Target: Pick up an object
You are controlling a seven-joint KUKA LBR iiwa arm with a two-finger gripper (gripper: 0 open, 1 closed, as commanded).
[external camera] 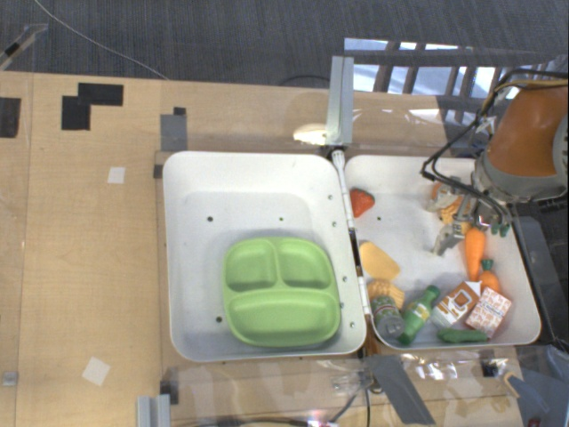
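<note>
Carrot (pixel 475 252) just beside hand (pixel 462 229)

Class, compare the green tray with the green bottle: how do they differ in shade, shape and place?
The tray is pale green, the bottle darker green. The tray is broad, flat and divided into compartments; the bottle is slim and lies on its side. The tray sits in the left bin, the bottle among clutter in the right bin. Both are green.

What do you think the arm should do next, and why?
Probably lower a little further onto the carrot. The gripper hangs in the right bin beside the carrot's top end, and I see nothing between its fingers. The carrot lies somewhat apart from the cartons and green bottle crowded along the near edge, so it looks the easiest thing to grasp.
</note>
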